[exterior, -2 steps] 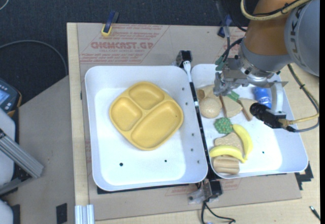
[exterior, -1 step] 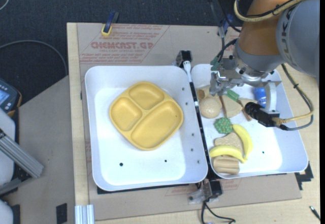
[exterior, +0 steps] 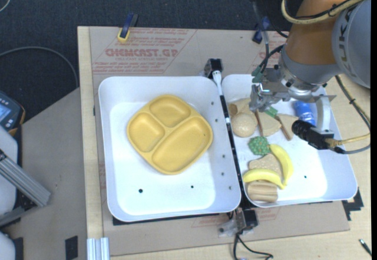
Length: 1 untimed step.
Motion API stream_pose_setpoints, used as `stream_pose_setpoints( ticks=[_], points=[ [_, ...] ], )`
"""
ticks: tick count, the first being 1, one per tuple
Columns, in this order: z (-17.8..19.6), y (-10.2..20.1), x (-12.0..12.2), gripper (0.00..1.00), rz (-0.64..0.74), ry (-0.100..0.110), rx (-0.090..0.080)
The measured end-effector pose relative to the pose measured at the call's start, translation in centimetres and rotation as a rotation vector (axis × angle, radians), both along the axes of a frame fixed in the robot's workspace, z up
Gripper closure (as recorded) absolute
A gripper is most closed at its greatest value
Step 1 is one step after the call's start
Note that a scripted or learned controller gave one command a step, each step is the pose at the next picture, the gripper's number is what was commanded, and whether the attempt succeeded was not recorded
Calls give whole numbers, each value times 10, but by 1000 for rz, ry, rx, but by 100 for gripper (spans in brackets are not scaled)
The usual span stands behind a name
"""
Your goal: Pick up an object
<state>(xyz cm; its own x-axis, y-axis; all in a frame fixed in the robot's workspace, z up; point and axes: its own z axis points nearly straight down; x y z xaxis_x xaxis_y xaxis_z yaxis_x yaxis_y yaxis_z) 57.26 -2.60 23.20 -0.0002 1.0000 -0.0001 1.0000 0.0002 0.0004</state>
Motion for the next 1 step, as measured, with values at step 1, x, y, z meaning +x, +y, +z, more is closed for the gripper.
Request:
stream_pose_setpoints(
  ticks=[1],
  points=[
    [-17,7,5,100,0,3,0]
  ],
)
